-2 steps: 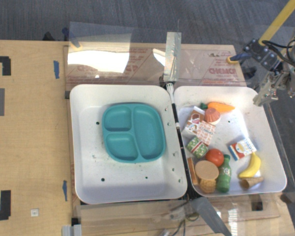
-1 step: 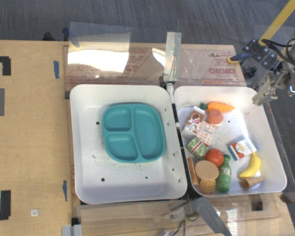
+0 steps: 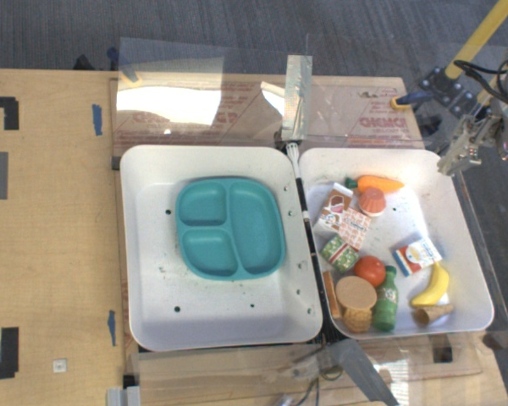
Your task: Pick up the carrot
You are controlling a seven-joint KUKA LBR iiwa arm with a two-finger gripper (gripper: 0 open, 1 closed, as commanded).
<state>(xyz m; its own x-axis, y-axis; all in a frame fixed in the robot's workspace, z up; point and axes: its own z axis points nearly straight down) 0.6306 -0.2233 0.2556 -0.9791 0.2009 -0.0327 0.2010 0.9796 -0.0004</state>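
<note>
Orange carrot point(image 3: 379, 183) lies flat at the far edge of the right bin point(image 3: 467, 227), green top pointing toward the left bin point(image 3: 144, 227), tip toward the arm side. It touches a round pinkish piece point(image 3: 372, 200) just in front of it. Relative to the carrot: small printed carton point(image 3: 342, 216) near, toward the front and left; green-and-white pack point(image 3: 339, 253) further front; red tomato point(image 3: 370, 270) beyond that; round tan item point(image 3: 356, 299) and green bottle point(image 3: 386, 304) at the front edge, well apart from the carrot. Blue-and-white box point(image 3: 416, 255) and yellow banana point(image 3: 433, 287) sit front-right of the carrot, apart from it. Teal divided plate point(image 3: 231, 227) is in the left bin, well apart from the carrot. Hand point(image 3: 457, 155) hangs outside the right bin's far right corner, near the carrot but clear of it, nothing between its fingers; cannot tell whether they are apart or together. Tabletop point(image 3: 42, 227) is tan.
</note>
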